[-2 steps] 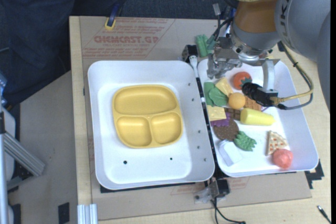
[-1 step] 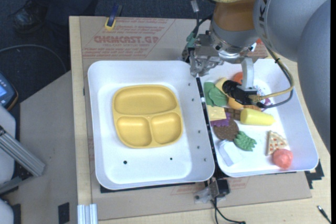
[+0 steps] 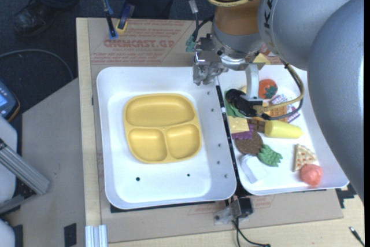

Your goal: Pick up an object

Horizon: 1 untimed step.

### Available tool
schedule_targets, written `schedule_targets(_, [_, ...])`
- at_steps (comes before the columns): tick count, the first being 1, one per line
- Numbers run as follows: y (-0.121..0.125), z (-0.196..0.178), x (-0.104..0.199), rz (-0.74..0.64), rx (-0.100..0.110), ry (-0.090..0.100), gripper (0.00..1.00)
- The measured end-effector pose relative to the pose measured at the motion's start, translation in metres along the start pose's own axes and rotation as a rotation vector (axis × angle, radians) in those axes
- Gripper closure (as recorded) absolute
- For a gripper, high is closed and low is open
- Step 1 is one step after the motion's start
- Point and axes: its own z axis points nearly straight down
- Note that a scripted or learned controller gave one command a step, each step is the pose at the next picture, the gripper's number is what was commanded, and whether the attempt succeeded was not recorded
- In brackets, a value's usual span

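My gripper [image 3: 202, 73] hangs over the far end of the rim between the two bins, at the top corner of the left bin [image 3: 110, 142]. I see nothing held in it. The right bin [image 3: 324, 142] holds several toy foods: a red tomato [image 3: 267, 88], a waffle piece [image 3: 278, 110], a yellow corn cob [image 3: 282, 129], a yellow cheese block [image 3: 237, 124], purple grapes [image 3: 247, 136], a brown cookie [image 3: 250, 146], a green leafy piece [image 3: 269, 155], a pizza slice [image 3: 303, 155] and a red ball [image 3: 311, 174].
A yellow three-part plate [image 3: 162, 126] lies in the left bin. The big grey arm covers the right bin's far right side. A cardboard sheet [image 3: 144, 37] lies under and behind both bins, with clamps on its far edge.
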Motion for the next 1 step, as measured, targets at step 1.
schedule_targets(1, [0.0006, 0.019, -0.007, 0.005, 0.007, -0.002, 1.0])
